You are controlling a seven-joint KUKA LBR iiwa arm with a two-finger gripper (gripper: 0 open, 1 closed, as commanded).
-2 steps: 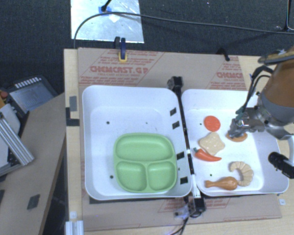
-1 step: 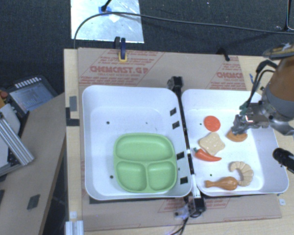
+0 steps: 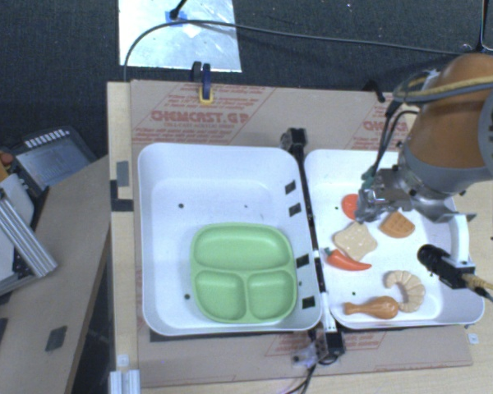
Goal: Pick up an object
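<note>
**Gripper low over the toy food in the right bin**

The gripper hangs in the right bin, and I cannot tell how it is set. Its tip is just above a slice of toast, with a red-orange piece beside it and a brown pastry to the other side. Nearer the front lie a red pepper, a shrimp and a drumstick. The left bin holds a green divided plate.

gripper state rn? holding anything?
Gripper: low in the right bin, next to the bread slice and red piece. Open or closed cannot be told; nothing visibly held.
</note>
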